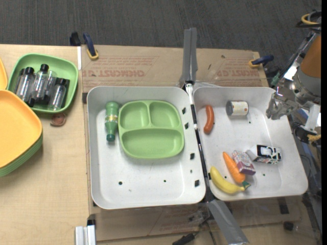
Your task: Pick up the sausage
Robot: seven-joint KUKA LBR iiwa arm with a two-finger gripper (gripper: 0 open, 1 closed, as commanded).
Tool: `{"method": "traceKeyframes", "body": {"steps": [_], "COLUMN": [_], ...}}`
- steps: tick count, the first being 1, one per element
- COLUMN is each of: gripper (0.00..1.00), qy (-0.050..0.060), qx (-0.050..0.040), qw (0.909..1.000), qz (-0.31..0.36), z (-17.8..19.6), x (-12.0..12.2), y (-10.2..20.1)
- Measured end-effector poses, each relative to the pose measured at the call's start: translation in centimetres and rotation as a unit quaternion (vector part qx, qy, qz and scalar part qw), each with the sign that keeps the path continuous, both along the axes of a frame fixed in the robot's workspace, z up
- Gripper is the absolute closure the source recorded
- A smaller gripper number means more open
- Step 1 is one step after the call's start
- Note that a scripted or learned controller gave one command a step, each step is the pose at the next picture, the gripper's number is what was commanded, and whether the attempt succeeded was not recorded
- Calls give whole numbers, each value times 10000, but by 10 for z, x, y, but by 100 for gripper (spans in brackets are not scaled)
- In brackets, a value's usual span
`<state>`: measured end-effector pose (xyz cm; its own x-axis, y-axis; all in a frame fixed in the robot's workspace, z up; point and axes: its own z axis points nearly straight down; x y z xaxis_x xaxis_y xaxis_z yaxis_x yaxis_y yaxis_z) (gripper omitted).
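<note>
Your gripper (278,108) waits at the right bin's (291,185) three o'clock rim, approach not begun; I cannot tell its state. The sausage (208,119) lies at ten o'clock; reach across.

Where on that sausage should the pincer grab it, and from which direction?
Probably at the middle of the sausage, coming straight down from above. It lies flat in the right bin, long and thin, running front to back, so closing across its narrow width looks easiest. Bare floor on both sides leaves room.
</note>
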<state>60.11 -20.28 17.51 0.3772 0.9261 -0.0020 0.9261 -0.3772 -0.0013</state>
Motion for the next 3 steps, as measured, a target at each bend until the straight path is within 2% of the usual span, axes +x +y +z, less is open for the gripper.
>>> {"method": "traceKeyframes", "body": {"steps": [1,2,3], "gripper": [100,100,100], "qy": [3,11,11], "qx": [-2,-3,7], "qw": [9980,9272,9733], "qz": [-631,-3746,-2295], "z": [-12,-40,-56], "x": [57,26,-43], "y": [15,-7,-19]}}
